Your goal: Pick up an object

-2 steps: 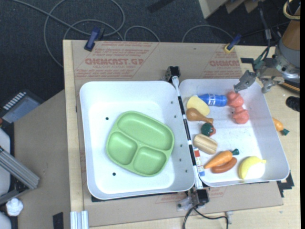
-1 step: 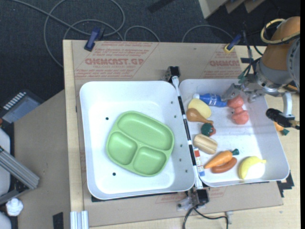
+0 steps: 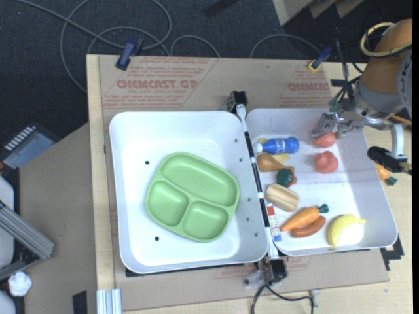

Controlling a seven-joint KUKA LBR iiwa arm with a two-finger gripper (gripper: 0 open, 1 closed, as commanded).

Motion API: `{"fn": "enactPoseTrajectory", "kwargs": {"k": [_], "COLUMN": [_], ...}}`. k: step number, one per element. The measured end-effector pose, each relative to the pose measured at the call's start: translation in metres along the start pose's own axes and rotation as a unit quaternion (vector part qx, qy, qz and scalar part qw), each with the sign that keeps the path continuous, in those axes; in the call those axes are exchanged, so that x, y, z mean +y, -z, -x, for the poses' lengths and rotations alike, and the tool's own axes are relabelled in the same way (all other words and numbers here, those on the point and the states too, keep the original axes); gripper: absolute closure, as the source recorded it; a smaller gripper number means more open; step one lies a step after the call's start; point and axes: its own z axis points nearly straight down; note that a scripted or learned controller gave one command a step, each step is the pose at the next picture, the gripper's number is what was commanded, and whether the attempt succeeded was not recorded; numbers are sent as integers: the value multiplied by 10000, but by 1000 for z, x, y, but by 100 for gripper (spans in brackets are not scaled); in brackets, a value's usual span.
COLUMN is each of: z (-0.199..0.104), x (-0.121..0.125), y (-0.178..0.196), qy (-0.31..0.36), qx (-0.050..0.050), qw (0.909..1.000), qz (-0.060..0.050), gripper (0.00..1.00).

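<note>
Two shallow white bins sit side by side on a tan cardboard-covered bench [image 3: 196,77] printed with red lettering, seen from above at a slant. The left white bin [image 3: 131,142], at the centre of the frame, holds a light green plastic plate with three compartments [image 3: 191,196], lying flat and slightly turned. The right white bin [image 3: 373,201] carries a scatter of toy foods: a blue and white plastic bottle [image 3: 277,146] lying on its side near the bin's upper left, a brown pear-shaped piece [image 3: 270,163] just below it, a small dark green and red piece [image 3: 285,176] beside that, a tan hot-dog bun [image 3: 282,197] lower down, an orange carrot with a green top [image 3: 305,217] lying against a red sausage [image 3: 309,228], and a yellow lemon-like fruit [image 3: 344,229] near the bin's lower right corner. A pinkish-red rounded fruit [image 3: 327,163] rests alone at the middle of the bin. The grey arm with its orange band [image 3: 390,64] reaches in from the upper right of the frame, and its two-finger gripper [image 3: 332,128] hangs low over the upper part of the right bin, directly at a second pinkish-red rounded piece [image 3: 323,139]. How the pincer stands, wide or narrow, cannot be told, nor whether it touches that piece. Two blue clamps [image 3: 128,53] pin the cardboard's upper edge, and grey cables [image 3: 98,25] loop across the dark floor at the top left.
</note>
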Motion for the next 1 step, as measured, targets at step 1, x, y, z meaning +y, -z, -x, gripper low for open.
{"fn": "enactPoseTrajectory", "kwargs": {"k": [1], "z": [-66], "x": [7], "y": [-19], "qy": [-10], "qx": [18], "qw": [10000], "qz": [-51], "gripper": [100]}}
